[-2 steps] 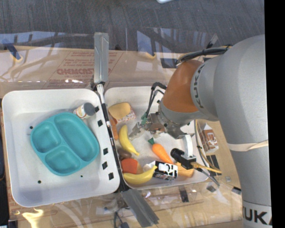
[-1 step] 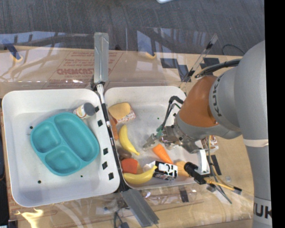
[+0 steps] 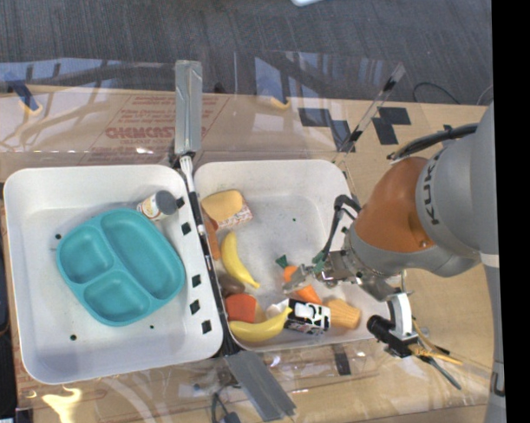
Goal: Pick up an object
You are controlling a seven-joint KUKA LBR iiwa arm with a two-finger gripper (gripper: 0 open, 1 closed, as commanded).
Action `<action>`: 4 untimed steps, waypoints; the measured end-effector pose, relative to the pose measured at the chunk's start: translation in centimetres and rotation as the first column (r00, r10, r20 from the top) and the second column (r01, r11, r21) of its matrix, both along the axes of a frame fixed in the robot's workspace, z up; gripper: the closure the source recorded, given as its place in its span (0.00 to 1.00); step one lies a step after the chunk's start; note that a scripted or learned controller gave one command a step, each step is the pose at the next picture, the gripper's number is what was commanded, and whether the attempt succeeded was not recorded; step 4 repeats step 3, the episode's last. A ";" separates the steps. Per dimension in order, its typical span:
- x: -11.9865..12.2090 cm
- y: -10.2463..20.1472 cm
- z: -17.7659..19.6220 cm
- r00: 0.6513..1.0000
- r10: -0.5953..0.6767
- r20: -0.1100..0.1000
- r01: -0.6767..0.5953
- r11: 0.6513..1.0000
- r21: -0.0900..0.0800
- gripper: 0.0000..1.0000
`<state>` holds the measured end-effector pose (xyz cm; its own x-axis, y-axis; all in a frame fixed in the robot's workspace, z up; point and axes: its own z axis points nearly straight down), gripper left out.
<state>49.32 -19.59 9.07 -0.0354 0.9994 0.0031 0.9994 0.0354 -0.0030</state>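
The right bin [image 3: 272, 176] holds several toy foods. A yellow banana [image 3: 238, 261] lies near its left wall, and a second banana [image 3: 259, 326] rests along the front wall. A small carrot with a green top [image 3: 290, 270] sits mid-bin. Close by are an orange wedge [image 3: 309, 294], a black-and-white pack [image 3: 309, 317] and a corn-like yellow piece [image 3: 344, 314]. My gripper [image 3: 324, 270] is low over the bin's right part, just right of the carrot and above the orange wedge. I see nothing between its fingers.
A yellow block with a pale label [image 3: 227, 208] lies at the right bin's back left, and a red piece [image 3: 240, 306] sits by the divider. The left bin [image 3: 44, 344] holds a teal divided plate [image 3: 119, 266] and a small grey-capped bottle [image 3: 160, 204].
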 end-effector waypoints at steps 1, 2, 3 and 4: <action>0.0 -0.1 0.7 1.000 0.005 -0.005 -0.005 1.000 0.001 1.00; 3.4 4.5 12.6 1.000 -0.018 0.003 0.018 1.000 -0.001 1.00; 5.2 5.0 9.2 0.997 -0.072 -0.011 0.072 0.997 -0.001 1.00; 5.2 5.0 9.2 0.997 -0.072 -0.011 0.072 0.997 -0.001 1.00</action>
